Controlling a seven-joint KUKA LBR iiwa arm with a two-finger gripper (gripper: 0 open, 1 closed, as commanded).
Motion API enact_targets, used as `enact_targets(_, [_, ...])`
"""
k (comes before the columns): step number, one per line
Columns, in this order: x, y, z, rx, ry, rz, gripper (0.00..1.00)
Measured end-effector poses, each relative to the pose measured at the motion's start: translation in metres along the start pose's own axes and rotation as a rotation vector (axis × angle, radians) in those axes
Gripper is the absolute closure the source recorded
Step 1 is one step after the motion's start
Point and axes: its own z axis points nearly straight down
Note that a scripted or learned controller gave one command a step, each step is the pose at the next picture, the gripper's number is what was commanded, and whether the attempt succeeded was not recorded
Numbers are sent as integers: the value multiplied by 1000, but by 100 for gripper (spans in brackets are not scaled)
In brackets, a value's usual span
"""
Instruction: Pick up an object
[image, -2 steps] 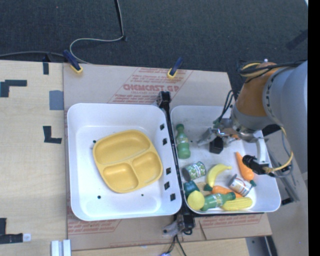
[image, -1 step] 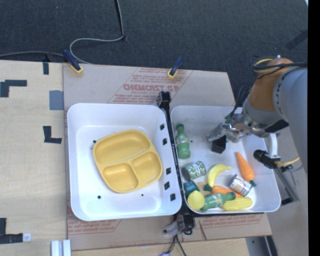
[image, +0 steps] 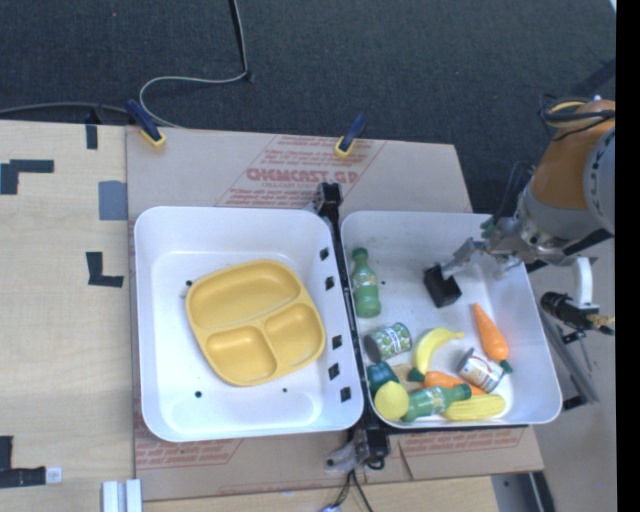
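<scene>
The right bin (image: 520, 300) holds a pile of toy food along its near side. A green bottle (image: 366, 283) stands by the divider and a green-labelled can (image: 390, 340) lies below it. A banana (image: 437, 345), an orange carrot (image: 489, 332), a white can (image: 482, 372), a corn cob (image: 475, 407), a lemon (image: 391, 400) and a lying green bottle (image: 435, 400) crowd together. My gripper (image: 497, 240) hangs over the bin's far right part, above bare floor and apart from all the food.
The left bin (image: 160, 300) carries a yellow divided plate (image: 256, 320). A black clip (image: 327, 196) sits where the bins meet at the far edge. Bare white floor lies in the right bin's far half, around (image: 420, 240).
</scene>
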Motion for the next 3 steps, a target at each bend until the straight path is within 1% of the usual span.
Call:
enact_targets(1, [58,-4,47,-1,0,-1,0])
enact_targets(2, [57,-3,36,-5,-2,-1,100])
enact_targets(3, [166,-31,-51,1,2,-3,100])
